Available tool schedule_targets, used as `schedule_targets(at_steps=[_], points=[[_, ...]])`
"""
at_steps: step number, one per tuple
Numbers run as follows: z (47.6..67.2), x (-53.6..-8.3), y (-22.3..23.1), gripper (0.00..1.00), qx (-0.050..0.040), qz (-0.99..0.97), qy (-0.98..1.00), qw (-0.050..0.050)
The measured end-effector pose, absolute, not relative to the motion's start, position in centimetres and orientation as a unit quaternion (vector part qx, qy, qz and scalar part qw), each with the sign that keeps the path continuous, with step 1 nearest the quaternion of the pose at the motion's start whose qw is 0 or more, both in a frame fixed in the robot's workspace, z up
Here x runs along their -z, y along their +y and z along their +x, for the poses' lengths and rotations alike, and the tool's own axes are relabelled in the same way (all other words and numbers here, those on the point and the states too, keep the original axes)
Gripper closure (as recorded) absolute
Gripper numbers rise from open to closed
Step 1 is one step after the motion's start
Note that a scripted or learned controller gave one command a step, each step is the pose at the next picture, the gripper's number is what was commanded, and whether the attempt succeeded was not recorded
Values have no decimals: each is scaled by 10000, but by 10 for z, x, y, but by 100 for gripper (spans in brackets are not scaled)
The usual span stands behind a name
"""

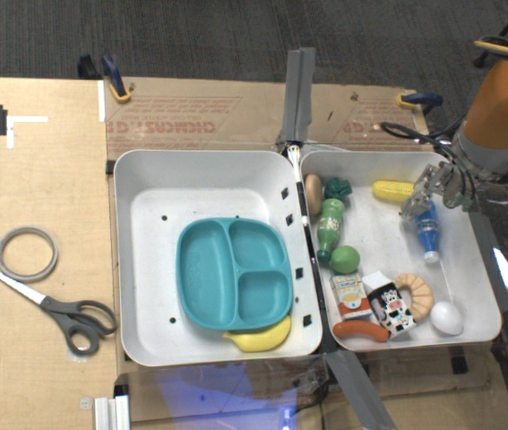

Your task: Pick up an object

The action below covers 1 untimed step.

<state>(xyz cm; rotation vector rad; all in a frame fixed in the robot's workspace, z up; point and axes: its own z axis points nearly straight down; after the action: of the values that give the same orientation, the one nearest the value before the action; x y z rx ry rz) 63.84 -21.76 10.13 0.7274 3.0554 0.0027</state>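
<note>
A small blue bottle [426, 231] was seen lying in the right bin [477, 267], near its far right side, with its white cap pointed toward the near edge. The gripper [433, 189] was placed right over the bottle's top end, low in the bin. Whether the claw was spread, pressed together, or pinching the bottle could not be told (the metal parts were too jumbled and small to read). The bottle looked to be resting on the bin floor, so it was judged that nothing had been lifted yet.

Just beside the gripper, toward the middle of the bin, a yellow corn cob [391, 189] was found. Further left, a green bottle [329, 223] was laid along the bin's wall, with a green ball [346, 259] near its lower end. At the near side of the bin, a small carton [348, 296], a red sausage [359, 331], a cow-spotted box [393, 308] and a white egg [446, 317] were crowded together.

In the left bin [142, 240], a teal tray [234, 272] was set, and a banana [259, 337] was tucked under its near edge.

The reach was judged to be done. The grab and the lift were thought to be left.
</note>
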Motion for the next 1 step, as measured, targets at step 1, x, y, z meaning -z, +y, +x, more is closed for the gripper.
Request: schedule_targets(at_steps=[1], points=[[618, -190, -167, 100, -2, 2239, 9746, 32]])
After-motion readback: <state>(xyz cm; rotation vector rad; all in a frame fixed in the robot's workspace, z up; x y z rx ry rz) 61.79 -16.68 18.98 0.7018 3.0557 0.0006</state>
